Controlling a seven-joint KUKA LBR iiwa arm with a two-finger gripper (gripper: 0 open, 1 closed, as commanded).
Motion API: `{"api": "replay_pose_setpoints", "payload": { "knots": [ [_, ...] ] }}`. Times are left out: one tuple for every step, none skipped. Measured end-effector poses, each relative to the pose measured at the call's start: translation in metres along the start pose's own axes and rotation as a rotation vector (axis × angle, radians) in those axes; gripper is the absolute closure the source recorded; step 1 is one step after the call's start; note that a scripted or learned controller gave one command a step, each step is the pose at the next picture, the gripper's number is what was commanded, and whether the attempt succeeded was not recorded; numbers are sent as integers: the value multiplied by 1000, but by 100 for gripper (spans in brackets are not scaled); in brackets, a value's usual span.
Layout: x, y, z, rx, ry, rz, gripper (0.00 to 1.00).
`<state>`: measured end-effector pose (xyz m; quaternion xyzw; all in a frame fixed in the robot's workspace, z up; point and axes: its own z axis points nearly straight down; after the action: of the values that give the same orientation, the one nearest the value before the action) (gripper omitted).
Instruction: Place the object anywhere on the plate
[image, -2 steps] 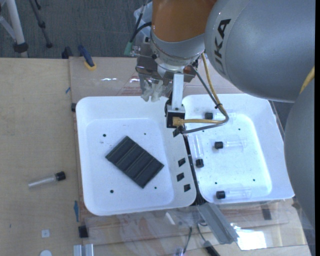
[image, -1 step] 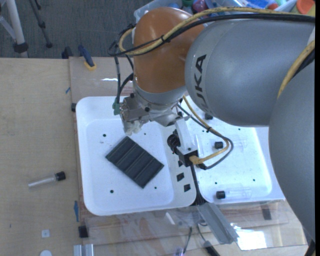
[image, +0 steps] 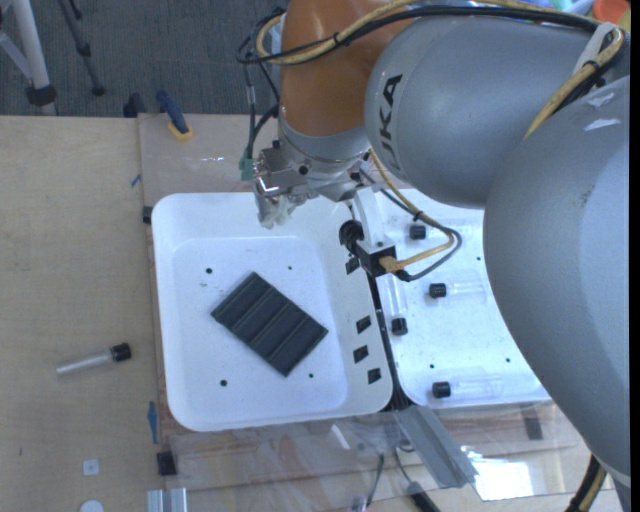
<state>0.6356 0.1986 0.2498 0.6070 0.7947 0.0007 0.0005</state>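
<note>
**Claw hovers at the far rim of the left bin**

Claw (image: 272, 210) hangs at the far edge of the left bin (image: 180, 400), its small tips pointing down near the rim, and from where I stand I cannot tell how wide it is set; nothing shows between the tips. Above it the orange band (image: 320, 60) of the arm (image: 480, 110) swells into the big grey body that covers much of the right bin (image: 470, 370).

Down in the left bin lies a dark ribbed slab (image: 269, 323), flat and turned at a slant, well apart from the claw. Small black dots mark the bin floor around it.

In the right bin I see several clear tubes with black caps (image: 437, 290), lying apart from each other. Another capped tube (image: 92, 360) rests on the wooden surface (image: 70, 250) to the left of the bins, and a blue-handled clamp (image: 172, 115) sits at the far edge.
</note>
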Motion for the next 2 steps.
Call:
{"api": "replay_pose_setpoints", "payload": {
  "knots": [
    [17, -5, 47, 3, 2, -604, 100],
    [19, -4, 75, 0, 3, -1165, 100]
  ]
}}
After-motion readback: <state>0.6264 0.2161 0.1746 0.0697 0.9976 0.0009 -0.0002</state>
